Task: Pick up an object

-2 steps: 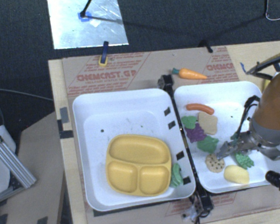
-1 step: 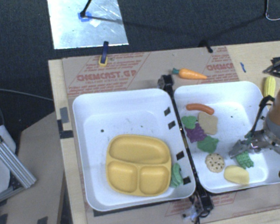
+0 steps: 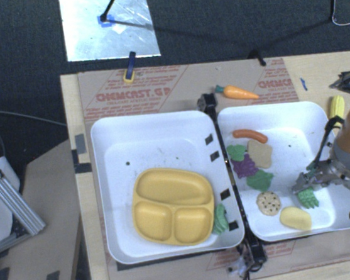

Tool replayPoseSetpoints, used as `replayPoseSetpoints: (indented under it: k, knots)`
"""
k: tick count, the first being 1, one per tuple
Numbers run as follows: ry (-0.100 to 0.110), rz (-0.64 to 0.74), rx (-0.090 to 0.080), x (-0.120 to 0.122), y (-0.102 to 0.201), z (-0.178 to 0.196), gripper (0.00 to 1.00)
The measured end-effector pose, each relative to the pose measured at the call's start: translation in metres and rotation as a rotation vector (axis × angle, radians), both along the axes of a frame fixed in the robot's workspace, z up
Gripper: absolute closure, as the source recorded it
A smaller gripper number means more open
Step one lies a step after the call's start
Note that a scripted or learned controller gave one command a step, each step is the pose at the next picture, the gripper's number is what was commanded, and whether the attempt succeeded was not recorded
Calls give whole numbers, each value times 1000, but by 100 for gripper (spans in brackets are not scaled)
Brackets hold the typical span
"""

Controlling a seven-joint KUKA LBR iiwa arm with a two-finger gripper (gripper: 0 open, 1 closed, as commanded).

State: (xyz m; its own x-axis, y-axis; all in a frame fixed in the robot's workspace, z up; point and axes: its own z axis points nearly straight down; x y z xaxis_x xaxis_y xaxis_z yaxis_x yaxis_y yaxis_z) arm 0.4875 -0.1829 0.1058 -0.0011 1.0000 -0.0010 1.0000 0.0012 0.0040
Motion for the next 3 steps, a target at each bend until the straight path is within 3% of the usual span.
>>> replayPoseSetpoints:
  k: [1,2,3]
  knots:
    - [-9,10,0,37,47,94,100]
    - [-3,11,2,80,118,110,100]
    - [-2,9,2,122,160,120,100]
